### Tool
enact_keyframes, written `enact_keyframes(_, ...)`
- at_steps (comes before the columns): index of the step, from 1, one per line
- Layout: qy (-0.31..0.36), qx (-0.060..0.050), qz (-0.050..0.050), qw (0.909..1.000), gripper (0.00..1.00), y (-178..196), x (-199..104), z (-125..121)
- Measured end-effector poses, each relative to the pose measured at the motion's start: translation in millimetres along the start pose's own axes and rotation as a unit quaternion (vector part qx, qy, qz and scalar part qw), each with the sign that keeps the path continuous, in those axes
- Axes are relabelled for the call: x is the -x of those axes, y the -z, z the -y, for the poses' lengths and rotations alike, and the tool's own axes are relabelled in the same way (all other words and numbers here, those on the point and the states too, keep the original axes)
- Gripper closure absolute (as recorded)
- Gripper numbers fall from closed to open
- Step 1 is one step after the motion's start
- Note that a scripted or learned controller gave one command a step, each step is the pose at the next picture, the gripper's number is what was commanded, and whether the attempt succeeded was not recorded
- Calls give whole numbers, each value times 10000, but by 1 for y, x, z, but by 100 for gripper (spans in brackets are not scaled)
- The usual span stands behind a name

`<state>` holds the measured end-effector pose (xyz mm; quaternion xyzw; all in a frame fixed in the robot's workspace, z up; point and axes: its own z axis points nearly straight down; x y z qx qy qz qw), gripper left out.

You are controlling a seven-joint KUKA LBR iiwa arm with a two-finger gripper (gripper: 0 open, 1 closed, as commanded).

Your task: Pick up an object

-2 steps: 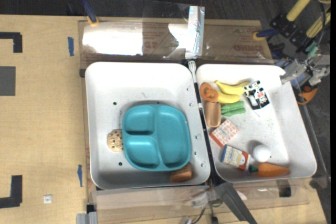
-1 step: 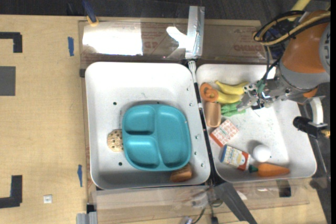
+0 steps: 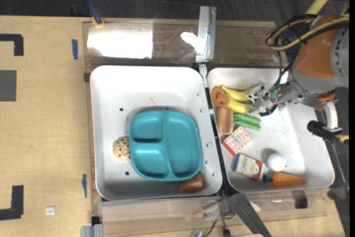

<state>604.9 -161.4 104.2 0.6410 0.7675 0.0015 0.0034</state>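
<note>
Right bin (image 3: 310, 136), the hand (image 3: 265, 101) low over a crowded corner: banana (image 3: 236, 94), green stalk (image 3: 248, 121), orange toy (image 3: 221, 99), all touching or nearly so. Its opening cannot be told. Likely fault: closing on two items, or slipping off the banana's curve.

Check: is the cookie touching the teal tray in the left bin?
Touching. The camera view shows the cookie tucked against the left edge of the teal tray, no white bin floor visible between them.
</note>
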Motion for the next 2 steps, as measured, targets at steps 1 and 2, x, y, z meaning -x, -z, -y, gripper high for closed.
enact_keyframes(1, 4, 3, 1, 10000, 100, 9, -1, 0)
enact_keyframes(2, -958, -7, -12, 9954, 100, 105, -51, -2)
